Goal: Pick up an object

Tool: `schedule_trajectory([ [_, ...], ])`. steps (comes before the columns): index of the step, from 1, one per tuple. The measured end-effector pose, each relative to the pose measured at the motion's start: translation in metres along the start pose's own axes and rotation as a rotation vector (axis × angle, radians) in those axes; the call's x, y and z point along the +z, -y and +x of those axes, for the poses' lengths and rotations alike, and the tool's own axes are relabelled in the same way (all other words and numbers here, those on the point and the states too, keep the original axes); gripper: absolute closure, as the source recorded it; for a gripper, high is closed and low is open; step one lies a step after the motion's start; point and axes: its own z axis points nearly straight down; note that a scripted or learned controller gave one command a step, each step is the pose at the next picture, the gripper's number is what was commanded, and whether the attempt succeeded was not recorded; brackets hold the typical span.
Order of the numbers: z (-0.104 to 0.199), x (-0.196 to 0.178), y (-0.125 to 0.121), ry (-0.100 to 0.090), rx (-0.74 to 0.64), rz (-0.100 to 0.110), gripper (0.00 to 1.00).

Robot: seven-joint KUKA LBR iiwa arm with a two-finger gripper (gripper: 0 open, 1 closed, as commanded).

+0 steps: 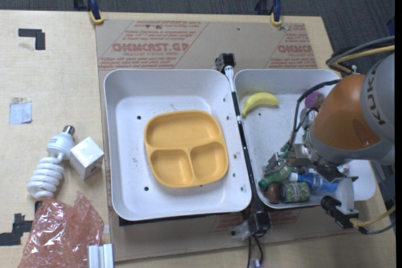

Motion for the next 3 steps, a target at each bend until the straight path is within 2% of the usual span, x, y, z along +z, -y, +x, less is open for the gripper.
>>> schedule_trajectory([
  [1,0.000,-0.010,-0.002,0.000,0.002,-0.004,1.00],
  [2,0.085,-0.100,-0.112,0.002,-0.003,0.001,1.00],
  [3,0.121,-0.135,-0.095,0.002,-0.004,0.000,1.00],
])
